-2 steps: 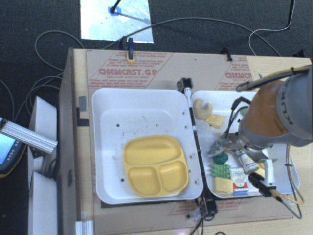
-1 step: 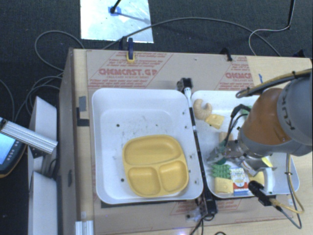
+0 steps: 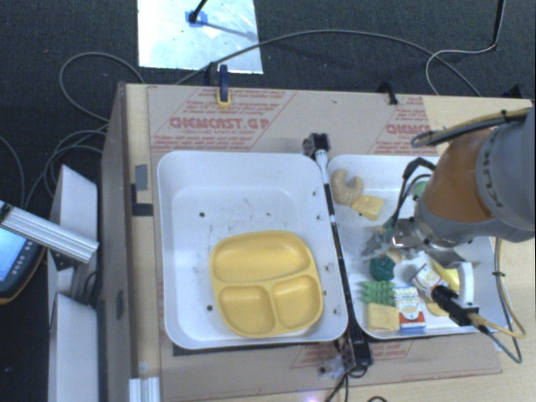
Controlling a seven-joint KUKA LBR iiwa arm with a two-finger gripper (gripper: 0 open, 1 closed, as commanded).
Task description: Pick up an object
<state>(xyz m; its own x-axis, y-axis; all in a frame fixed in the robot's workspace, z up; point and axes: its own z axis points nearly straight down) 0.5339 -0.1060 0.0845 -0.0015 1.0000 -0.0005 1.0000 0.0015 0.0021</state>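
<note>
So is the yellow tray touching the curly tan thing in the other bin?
Apart. The camera view shows the yellow tray in the left bin and the curly tan thing beyond the divider, in the right bin.

The arm [image 3: 477, 182] hides the right bin's [image 3: 377, 164] far side.

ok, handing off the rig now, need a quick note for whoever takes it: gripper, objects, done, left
Gripper: low over the right bin, above the small items; open or shut unclear from this view.
Objects, all in the right bin: beige curved piece and yellow block at the back, dark green item by the gripper, green ridged piece, yellow piece and red-and-white packet at the front.
Left bin: yellow divided tray.
Done: nothing visibly lifted.
Left: grasp one item and lift.
</note>
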